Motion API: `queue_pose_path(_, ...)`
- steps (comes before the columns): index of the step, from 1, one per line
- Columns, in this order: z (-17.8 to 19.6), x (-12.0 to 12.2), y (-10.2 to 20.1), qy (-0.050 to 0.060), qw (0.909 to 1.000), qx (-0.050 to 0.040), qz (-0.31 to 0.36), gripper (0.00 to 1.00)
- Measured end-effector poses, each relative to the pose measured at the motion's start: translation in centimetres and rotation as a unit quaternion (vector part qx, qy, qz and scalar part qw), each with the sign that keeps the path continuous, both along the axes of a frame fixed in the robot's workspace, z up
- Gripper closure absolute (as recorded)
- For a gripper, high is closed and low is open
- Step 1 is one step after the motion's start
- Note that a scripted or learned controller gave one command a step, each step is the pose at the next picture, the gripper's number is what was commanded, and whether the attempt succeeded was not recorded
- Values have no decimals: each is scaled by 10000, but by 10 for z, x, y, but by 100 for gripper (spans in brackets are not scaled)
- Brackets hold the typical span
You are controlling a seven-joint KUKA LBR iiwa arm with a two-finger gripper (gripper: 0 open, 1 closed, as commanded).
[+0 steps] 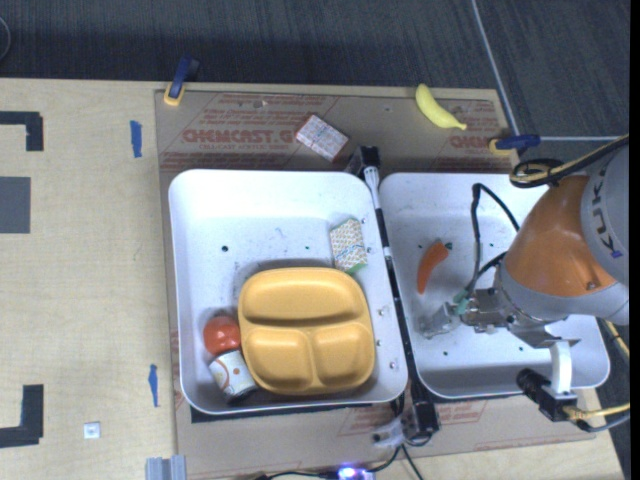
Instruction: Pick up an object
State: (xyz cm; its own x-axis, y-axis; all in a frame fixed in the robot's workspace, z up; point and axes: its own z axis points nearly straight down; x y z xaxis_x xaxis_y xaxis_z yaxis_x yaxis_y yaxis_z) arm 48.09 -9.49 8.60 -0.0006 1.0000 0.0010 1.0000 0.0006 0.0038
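Looking down on the right bin, a small orange carrot with a green top lies just up and left of the pincer. Its long axis runs nearly upright in view, leaning slightly, green end uppermost. The pincer hovers near the bin floor, holding nothing; whether it is open, I cannot tell.

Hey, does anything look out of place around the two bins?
Yes: a yellow toy banana and a small patterned box lie on the cardboard behind the white bins, outside both, unlike the other items.
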Motion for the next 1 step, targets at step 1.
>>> queue_pose_path(1,0,0,-5,-4,10000,-4,1,0)
